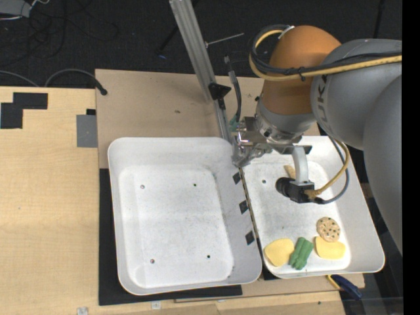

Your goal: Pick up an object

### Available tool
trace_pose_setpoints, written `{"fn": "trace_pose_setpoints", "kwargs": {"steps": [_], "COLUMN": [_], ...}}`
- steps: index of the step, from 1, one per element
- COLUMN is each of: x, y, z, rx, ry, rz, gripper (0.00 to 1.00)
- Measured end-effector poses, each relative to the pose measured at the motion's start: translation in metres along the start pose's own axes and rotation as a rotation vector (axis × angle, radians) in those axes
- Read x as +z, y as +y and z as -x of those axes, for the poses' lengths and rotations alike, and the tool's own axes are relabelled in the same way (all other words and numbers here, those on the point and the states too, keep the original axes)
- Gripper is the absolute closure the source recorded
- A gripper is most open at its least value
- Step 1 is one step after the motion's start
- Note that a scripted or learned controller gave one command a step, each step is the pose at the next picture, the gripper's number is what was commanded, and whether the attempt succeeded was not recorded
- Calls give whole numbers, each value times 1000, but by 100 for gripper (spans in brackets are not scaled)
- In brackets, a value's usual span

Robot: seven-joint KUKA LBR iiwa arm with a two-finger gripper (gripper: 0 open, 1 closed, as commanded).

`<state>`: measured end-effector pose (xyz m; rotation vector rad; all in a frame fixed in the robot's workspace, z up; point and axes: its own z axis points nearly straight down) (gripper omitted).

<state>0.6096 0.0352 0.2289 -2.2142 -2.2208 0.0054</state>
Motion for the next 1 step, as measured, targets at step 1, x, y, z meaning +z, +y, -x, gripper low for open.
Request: {"fn": "trace_pose_setpoints", "kwargs": {"steps": [1], "x": [-10], "y": [-16], "z": [-53], "rx": [-2], "ry": [0], "rz": [1], "gripper": [100]}}
